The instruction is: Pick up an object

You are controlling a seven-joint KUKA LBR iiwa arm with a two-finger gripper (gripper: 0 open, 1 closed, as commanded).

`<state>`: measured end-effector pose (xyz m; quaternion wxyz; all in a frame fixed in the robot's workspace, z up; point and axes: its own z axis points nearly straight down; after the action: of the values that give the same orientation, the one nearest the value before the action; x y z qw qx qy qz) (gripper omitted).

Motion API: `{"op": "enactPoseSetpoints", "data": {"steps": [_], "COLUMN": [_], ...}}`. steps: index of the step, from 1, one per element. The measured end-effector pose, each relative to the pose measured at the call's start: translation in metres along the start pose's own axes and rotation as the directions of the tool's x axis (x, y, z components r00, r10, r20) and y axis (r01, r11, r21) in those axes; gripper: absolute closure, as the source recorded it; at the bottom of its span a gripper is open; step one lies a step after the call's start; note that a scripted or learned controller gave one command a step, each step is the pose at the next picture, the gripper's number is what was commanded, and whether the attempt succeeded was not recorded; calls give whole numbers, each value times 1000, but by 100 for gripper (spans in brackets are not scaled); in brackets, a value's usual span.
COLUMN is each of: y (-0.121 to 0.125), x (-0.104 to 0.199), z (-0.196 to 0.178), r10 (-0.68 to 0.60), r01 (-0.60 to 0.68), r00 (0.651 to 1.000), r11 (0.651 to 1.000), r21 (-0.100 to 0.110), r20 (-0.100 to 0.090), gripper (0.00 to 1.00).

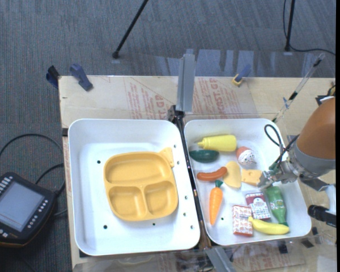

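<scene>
The gripper hangs low over the right side of the right bin, at the end of a grey arm with an orange band that reaches in from the right. It sits just above a green bottle-shaped toy and beside a yellow cheese wedge. Whether it is spread or pressed together cannot be told from this angle, and nothing can be seen pinched in it.

The right bin holds a scatter of toy food. A yellow mustard bottle lies near the back, with a dark green vegetable just in front of it. A small white and orange ball-like toy sits right of these. A red sausage and a pale yellow slice lie in the middle. An orange carrot points toward the front. Two small red cartons lie side by side near the front, and a banana rests along the front right corner.

The left bin holds a yellow sectioned plate with three compartments.

A black handheld controller with a screen rests on the carpet at the far left.
</scene>
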<state>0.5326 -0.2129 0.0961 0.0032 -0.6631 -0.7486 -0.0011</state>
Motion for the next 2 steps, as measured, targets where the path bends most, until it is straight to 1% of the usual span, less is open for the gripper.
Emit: {"op": "enactPoseSetpoints", "data": {"steps": [1,2], "y": [30,74], "x": [11,65], "z": [9,-119], "r10": [-297,-167], "r01": [297,167], "r00": [955,986], "r11": [955,986], "r21": [0,-11], "r20": [5,10], "gripper": [100,100]}}
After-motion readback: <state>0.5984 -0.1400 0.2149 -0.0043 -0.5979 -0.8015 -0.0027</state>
